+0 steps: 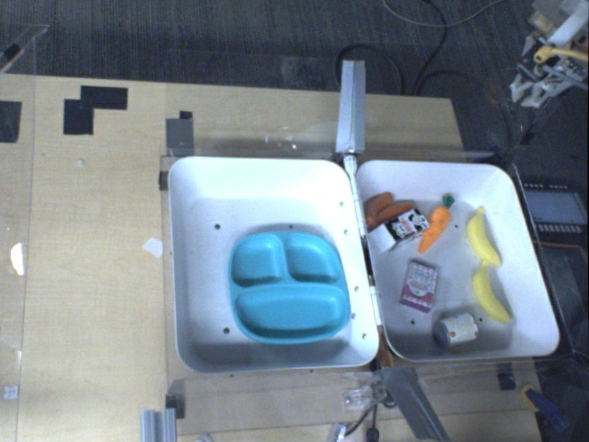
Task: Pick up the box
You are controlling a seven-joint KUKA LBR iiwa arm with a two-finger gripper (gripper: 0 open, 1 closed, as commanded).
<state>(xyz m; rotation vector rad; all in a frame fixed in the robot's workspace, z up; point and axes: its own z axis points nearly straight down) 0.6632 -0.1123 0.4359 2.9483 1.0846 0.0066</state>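
Observation:
A small flat pink and purple box (420,284) lies in the middle of the right bin (515,201). A second small carton (404,226), white with black patches, sits up and left of it, against a carrot (434,228). What looks like my gripper (555,37) is at the top right corner, over the dark floor, well beyond the bins and far from both boxes. Nothing shows in its grasp.
Also in the right bin are brown sausages (385,208), two bananas (481,238) (490,296) along the right side, and a grey can (456,329) on its side near the front. A blue divided plate (289,284) sits in the left bin (198,210). A metal post (352,109) stands behind the divider.

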